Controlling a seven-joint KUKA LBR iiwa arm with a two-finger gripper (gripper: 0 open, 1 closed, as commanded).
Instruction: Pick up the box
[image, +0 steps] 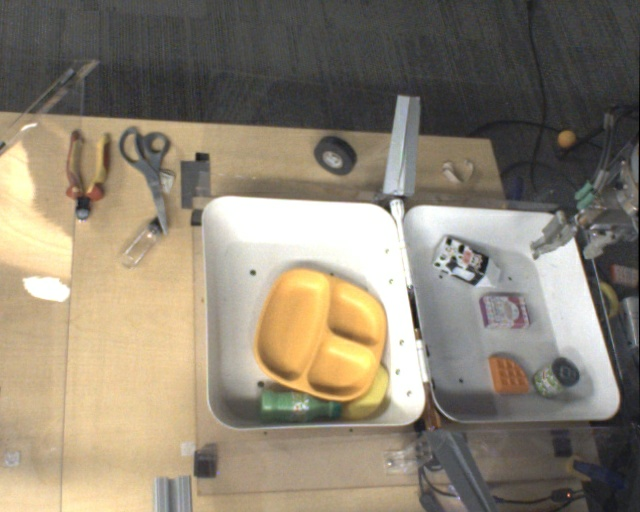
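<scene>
- Box: flat, mid right bin, between the black-white packet and orange waffle.
- Gripper: above the box, at the bin's far rim; opening cannot be told, nothing seen held.
- Risk: fingers may skid off the low box or snag a neighbour.

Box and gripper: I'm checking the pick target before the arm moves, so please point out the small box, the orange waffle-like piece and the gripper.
box (505, 311): camera view, top face.
orange waffle-like piece (509, 375): camera view, centre.
gripper (555, 233): camera view, tip.

Yellow tray; scissors; tape roll
</scene>
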